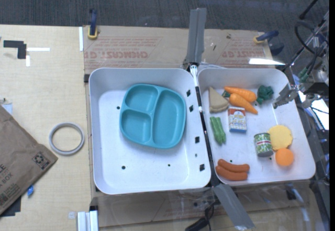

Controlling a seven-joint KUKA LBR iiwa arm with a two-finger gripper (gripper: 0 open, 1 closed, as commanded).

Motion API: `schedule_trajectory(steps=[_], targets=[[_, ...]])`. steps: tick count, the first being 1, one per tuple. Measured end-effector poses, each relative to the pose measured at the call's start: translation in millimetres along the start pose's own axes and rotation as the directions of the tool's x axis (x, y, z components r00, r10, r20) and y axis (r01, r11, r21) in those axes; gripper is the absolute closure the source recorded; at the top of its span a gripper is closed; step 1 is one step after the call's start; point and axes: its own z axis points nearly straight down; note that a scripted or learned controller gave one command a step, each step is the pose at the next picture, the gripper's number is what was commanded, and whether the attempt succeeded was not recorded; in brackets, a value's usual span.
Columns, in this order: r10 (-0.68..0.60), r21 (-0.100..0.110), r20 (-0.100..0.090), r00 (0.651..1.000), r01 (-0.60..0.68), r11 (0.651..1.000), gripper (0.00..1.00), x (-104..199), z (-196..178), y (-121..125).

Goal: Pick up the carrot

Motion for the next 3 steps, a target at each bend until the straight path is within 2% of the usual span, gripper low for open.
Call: schedule_trajectory(steps=[1, 2, 3], targets=[[0.152, 0.001, 0.000, 0.988, -0.152, 0.988, 0.00, 52.6, 86.3, 57.7], [0.046, -0.002, 0.001, 0.999, -0.046, 0.999, 0.00, 49.5, 117.6, 97.1], [-0.077, 0.000, 0.000, 0.997, 0.077, 0.997, 0.00, 25.9, 188.5, 104.0]])
